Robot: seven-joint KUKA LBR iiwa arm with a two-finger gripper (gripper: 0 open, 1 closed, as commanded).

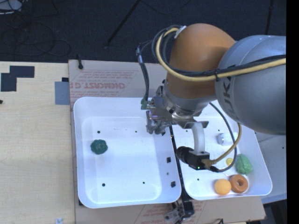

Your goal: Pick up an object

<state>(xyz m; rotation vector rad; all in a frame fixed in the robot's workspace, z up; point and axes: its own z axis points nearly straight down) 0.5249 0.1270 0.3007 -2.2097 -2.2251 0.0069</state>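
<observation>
Tool point(155, 125) over left bin point(84, 125) right edge, grip state unclear; green lump point(98, 146) well apart, left.

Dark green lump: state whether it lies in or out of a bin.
In: the dark green lump lies on the left bin's floor.

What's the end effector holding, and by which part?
Cannot be told: the end effector sits over the left bin's right wall, under the wrist. The dark green object lies apart.
</observation>
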